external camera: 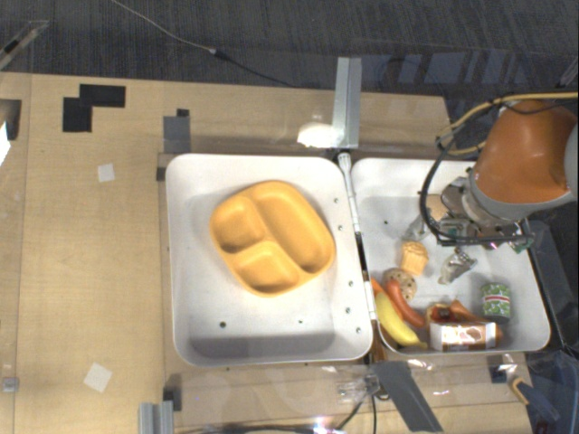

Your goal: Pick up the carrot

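The grey arm with its orange band (pixel 526 156) reaches in from the right of the frame and hangs over the upper part of the right-hand shallow white bin (pixel 389 183), wrist bent downward, black and yellow cables looping off its left side. Beneath it the two-finger gripper (pixel 458 267) points down into the bin; its small metal fingers look close together with nothing between them (they are tiny and partly shadowed, so the gap is hard to judge). The slim orange carrot (pixel 404 304) lies at the lower left of that bin, slanting down to the right, just beside a yellow banana (pixel 395 320) that hugs the bin's left wall. A pale speckled round item touches the carrot's upper end, and a tan cone-like piece (pixel 414 258) sits above it; what these are is unclear. A brown and white tube (pixel 463 334) lies along the bottom edge, a green can (pixel 495 300) near the right wall. The left bin (pixel 194 333) carries a yellow divided plate (pixel 270 236), with bare floor all round it on the wooden bench (pixel 81 269).
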